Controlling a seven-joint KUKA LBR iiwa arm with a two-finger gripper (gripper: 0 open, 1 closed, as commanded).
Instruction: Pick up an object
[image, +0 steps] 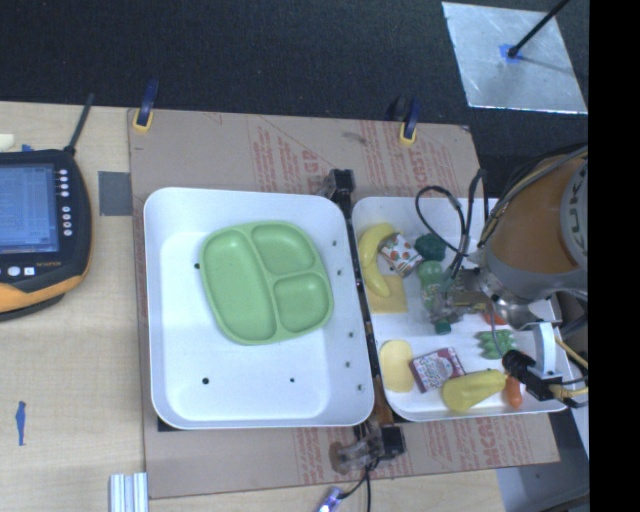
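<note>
Grey-orange arm enters centre right | gripper low in the right bin, grip state: cannot tell | targets: banana, green toys, crowded | risk: packed neighbours get nudged, grasp likely slips or closes on nothing | green divided plate left bin.

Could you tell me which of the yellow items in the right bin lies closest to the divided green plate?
The banana, curved along the right bin's left wall. The pale yellow piece and the lemon-like one sit lower, toward the bin's front edge, farther from the plate.
</note>
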